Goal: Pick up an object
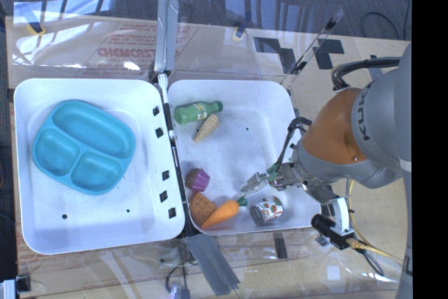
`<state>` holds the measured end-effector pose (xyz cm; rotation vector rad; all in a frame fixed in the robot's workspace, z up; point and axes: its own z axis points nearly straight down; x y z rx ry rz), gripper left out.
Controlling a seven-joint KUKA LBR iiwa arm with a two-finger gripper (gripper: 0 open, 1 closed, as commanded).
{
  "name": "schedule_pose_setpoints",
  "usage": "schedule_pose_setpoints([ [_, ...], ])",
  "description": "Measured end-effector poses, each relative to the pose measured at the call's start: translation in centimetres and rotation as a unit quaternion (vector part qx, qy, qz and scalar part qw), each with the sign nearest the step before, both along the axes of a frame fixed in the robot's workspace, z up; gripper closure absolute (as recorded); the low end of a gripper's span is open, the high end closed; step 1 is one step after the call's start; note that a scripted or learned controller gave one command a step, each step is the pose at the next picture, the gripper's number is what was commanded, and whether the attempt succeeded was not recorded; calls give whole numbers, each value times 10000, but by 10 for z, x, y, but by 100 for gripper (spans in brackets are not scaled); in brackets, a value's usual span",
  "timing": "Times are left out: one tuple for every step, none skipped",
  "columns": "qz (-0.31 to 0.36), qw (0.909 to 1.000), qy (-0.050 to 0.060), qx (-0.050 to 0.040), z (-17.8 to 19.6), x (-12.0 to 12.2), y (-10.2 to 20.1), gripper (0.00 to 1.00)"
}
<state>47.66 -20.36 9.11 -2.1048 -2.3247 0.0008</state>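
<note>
My gripper (264,181) hangs over the right bin (280,98) near its front right part, at the end of the grey arm with the orange band (334,133). Just below it lies a small silver can (267,211) with a red mark. Left of the can is an orange carrot (222,213) with a green top. A tan waffle piece (201,206) and a purple cup-like toy (198,180) sit by the bin's left wall. Farther back rest a green bottle (197,111) and a beige cone (206,127).
The left bin (28,220) holds a blue divided plate (84,145). A divider strip with black clips (165,164) separates the two bins. Clear panels stand behind the bins, and cables run at the right by the arm's base.
</note>
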Motion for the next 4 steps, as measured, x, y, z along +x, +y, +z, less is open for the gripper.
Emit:
schedule_pose_setpoints([
  [10,10000,-13,-12,1,104,29,0],
  [-22,10000,1,-13,0,180,105,0],
  [21,10000,29,-19,10,179,107,100],
  [437,9990,-12,-13,101,144,148,100],
])
